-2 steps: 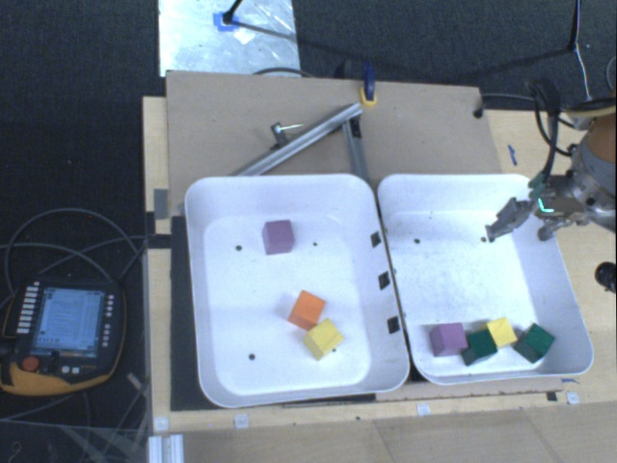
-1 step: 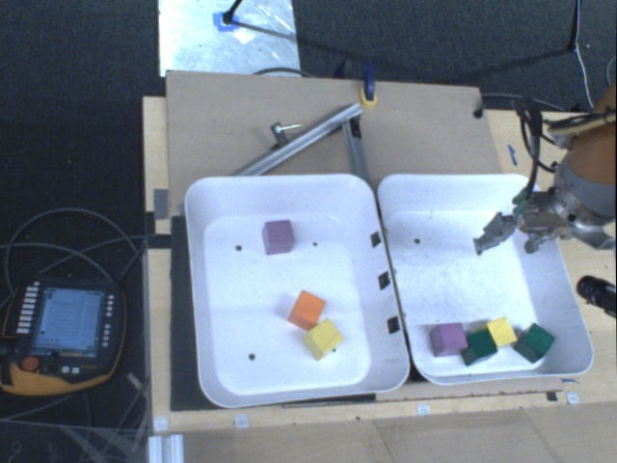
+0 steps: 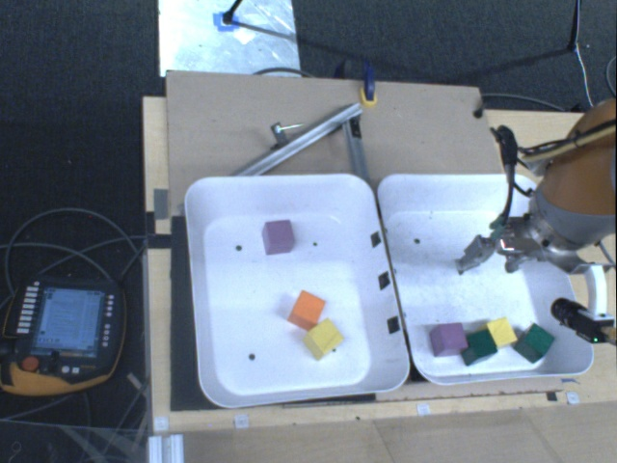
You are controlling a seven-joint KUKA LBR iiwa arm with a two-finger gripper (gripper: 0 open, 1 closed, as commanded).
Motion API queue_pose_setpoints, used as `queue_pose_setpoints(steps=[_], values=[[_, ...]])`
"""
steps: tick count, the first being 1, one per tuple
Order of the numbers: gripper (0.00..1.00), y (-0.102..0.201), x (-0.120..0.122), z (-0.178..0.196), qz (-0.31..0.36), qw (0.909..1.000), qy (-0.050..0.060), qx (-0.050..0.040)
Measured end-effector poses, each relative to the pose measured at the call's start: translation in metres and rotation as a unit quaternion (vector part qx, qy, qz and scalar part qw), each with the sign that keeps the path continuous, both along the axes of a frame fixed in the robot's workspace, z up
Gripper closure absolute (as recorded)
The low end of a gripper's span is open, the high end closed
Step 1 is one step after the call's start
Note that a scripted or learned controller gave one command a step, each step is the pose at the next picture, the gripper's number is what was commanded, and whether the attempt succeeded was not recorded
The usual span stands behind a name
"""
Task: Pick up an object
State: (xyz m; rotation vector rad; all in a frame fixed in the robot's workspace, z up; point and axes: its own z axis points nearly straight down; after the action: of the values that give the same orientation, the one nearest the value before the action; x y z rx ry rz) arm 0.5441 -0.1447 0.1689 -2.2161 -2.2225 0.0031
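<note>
My hand [image 3: 479, 255]: over right bin [image 3: 424, 201], grip state unclear. At its five o'clock: purple cube [image 3: 447, 338], two green cubes [image 3: 479, 345], yellow cube [image 3: 501, 331].

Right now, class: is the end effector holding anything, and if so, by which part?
Nothing is held. The end effector hangs over a bare patch of the right bin, apart from the blocks along its near wall.

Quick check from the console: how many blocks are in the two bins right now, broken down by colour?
Purple: 2, one in the left bin, one in the right bin
Yellow: 2
Orange: 1
Green: 2
Total: 7 blocks
</note>
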Motion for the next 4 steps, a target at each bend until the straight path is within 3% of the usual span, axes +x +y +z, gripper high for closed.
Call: queue_pose_setpoints(steps=[1,2,4], values=[[0.00,-0.006,0.004,-0.045,0.000,1.0000,0.000,-0.0002],[1.00,-0.006,0.006,-0.031,0.001,1.0000,-0.004,-0.0008],[1.00,-0.017,0.010,0.067,0.000,1.0000,-0.006,-0.0018]])
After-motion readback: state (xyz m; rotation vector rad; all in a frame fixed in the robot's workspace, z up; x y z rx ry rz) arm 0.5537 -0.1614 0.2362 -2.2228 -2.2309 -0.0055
